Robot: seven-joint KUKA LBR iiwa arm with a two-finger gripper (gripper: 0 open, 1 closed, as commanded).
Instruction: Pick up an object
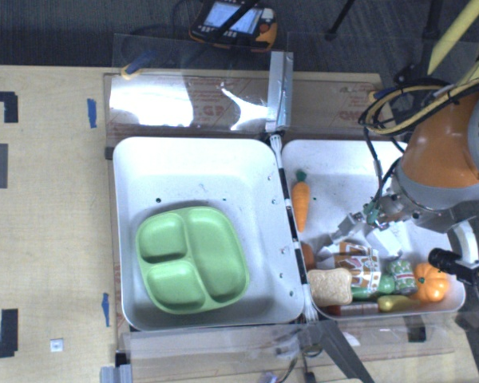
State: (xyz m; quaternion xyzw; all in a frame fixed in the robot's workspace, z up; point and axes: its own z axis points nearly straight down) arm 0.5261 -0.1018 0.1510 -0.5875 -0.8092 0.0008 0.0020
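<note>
The carrot (301,202), orange with a green top, lies lengthwise in the right bin (335,162), close against its left wall and apart from the other things. Below it, along the bin's near edge, a cluster of toy food is packed together: a slice of bread (330,286) at the left corner, a brown and white carton (361,266) touching it, a green piece (400,277) beside the carton, a small orange pumpkin (429,283) at the right, and a yellowish banana-like piece (393,301) lying under them.

The gripper (345,231) reaches in from the right and hangs low over the bin, just above the carton and to the right of the carrot. Its 2 metal fingers (351,223) point left and downward; they look slightly parted with nothing between them. Behind them the grey arm (439,190) with its orange band (441,150) covers the right part of the bin.

The left bin (191,162) holds 1 green plate (192,256) with 3 compartments, lying flat toward the near left. Both bins sit on the tan counter (44,214), which carries black marks (1,106) and bits of blue tape (91,112). A handheld controller (233,21) rests on the dark floor beyond.
</note>
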